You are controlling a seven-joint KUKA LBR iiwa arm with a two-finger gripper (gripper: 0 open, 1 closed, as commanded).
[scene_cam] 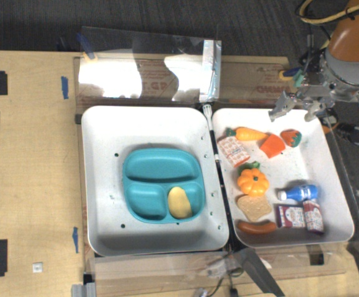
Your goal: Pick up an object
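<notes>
Tool [296, 108] open above right bin's [338, 184] rear rim, near strawberry [291, 137].

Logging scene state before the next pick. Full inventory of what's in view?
bins: 2, white, side by side on the bench
tray: 1, teal, three compartments, left bin
potato: 1, yellow, tray's near right compartment
carrot: 1, orange, right bin, far side
orange block: 1, right of the carrot
red item: 1, red with green, far right of right bin
wrapper: 1, white and red, right bin's left side
pumpkin: 1, orange, mid right bin
bread: 1, tan, below the pumpkin
sausage: 1, brown-red, near edge
bottle: 1, blue and white, lying down
cartons: 2, dark red, near right corner
gripper: 1, grey, over right bin's far edge
</notes>
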